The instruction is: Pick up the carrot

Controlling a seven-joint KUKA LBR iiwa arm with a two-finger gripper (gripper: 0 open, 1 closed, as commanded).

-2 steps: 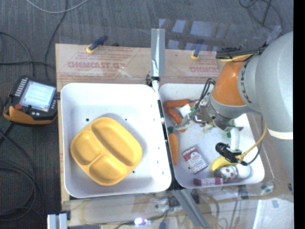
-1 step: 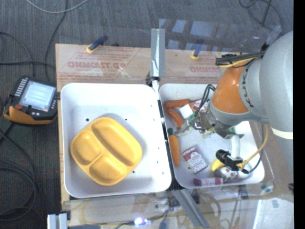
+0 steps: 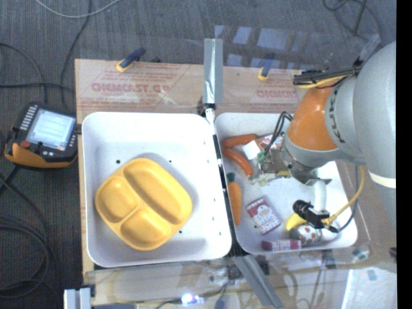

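Observation:
The carrot (image 3: pixel 235 202) is a small orange piece with a green top. It lies along the left wall of the right bin (image 3: pixel 344 237), pointing toward the front. My gripper (image 3: pixel 266 165) hangs low over the back-middle of that bin, under the orange wrist band. It is to the right of the carrot and a little behind it, with a clear gap between them. Nothing of the carrot is covered.
Two orange-red long items (image 3: pixel 239 152) lie just left of the gripper. A red-and-white box (image 3: pixel 262 214), a yellow piece (image 3: pixel 293 223), a red can (image 3: pixel 309 234) and a pink bar (image 3: pixel 279 244) sit toward the front. The left bin holds a yellow divided plate (image 3: pixel 144 202).

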